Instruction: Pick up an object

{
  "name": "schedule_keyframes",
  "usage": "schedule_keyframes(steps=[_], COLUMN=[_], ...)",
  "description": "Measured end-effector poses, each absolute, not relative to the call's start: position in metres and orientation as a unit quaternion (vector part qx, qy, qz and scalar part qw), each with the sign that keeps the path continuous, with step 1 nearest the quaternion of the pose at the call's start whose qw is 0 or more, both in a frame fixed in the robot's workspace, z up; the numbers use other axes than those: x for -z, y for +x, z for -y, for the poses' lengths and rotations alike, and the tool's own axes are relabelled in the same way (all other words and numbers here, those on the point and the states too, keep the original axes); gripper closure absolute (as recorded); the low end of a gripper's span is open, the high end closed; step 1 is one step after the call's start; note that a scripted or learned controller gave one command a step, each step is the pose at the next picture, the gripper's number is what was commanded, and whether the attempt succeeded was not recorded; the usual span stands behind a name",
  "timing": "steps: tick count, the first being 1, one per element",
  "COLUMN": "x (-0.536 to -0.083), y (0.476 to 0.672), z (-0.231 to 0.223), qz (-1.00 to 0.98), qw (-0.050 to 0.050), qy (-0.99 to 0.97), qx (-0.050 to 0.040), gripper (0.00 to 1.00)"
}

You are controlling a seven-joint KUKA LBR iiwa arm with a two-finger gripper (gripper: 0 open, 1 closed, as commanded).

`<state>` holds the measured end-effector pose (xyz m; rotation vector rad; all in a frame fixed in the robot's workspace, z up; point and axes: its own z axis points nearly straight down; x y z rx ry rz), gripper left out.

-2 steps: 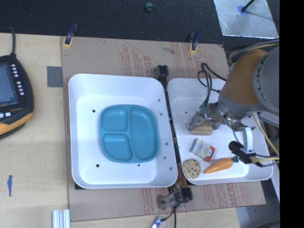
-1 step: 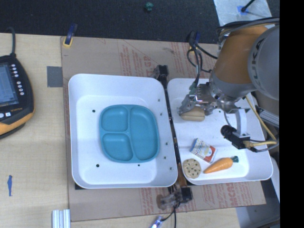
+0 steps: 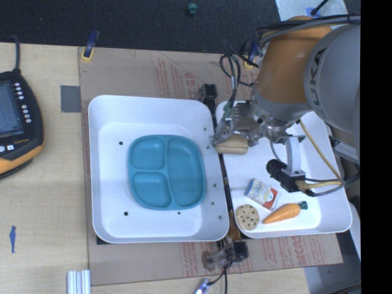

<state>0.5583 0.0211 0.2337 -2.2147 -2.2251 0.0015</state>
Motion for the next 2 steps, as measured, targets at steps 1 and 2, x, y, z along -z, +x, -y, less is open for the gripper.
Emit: schedule_keyframes(steps=[1, 2], x=[-0.222, -0.208], y=[0.546, 0.535], z=[-0.082, 0.000], qz=[0.710, 0.709], qw=[0.001, 0.001], qy=[-0.705, -0.706], qx=[-0.0019, -0.0022], gripper=[1.00, 1.00])
